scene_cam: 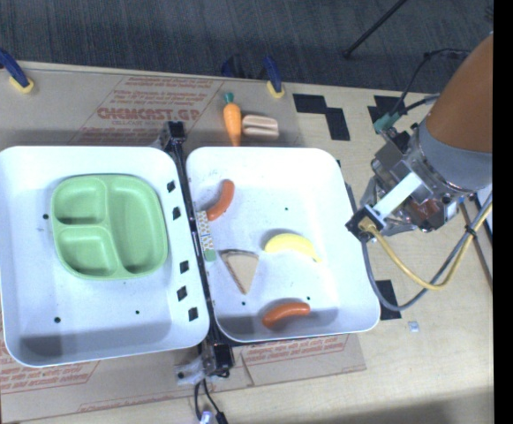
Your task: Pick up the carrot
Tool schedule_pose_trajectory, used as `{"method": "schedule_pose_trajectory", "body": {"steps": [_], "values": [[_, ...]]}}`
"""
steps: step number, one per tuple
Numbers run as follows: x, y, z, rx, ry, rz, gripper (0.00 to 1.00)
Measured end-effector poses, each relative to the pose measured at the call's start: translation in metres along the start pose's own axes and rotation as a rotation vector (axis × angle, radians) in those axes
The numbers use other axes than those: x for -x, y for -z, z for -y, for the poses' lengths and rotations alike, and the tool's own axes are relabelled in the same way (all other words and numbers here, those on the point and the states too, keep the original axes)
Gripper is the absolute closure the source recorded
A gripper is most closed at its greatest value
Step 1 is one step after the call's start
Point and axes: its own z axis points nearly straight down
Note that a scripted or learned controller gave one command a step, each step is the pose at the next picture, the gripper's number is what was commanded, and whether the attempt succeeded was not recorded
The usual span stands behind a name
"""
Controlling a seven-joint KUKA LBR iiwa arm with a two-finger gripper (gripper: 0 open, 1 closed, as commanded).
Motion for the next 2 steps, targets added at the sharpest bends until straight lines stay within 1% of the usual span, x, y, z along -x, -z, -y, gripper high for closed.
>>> {"method": "schedule_pose_trajectory", "body": {"steps": [1,2], "values": [[0.034,-0.005,-0.065,0.0,0.08,0.0,1.0],[0.02,-0.06,-0.043,-0.004,-0.202,0.003,1.0]]}}
